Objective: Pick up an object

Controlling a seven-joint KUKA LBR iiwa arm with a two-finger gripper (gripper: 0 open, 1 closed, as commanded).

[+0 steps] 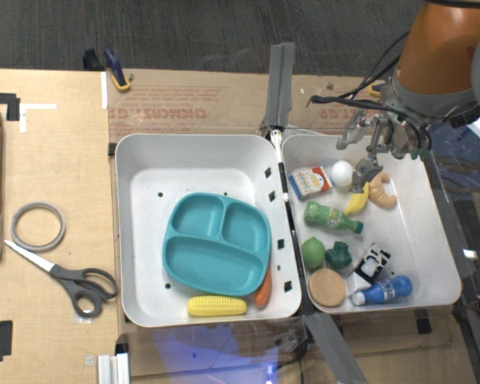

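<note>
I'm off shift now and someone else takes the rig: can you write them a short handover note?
Gripper: low over the right bin, above the banana, with the white ball beside it; nothing seen held.
Right bin also holds a green bottle, blue bottle and other small toys.
Left bin: teal tray, corn cob, carrot.
Done: nothing lifted yet.
Left: grasp and lift one object.
</note>
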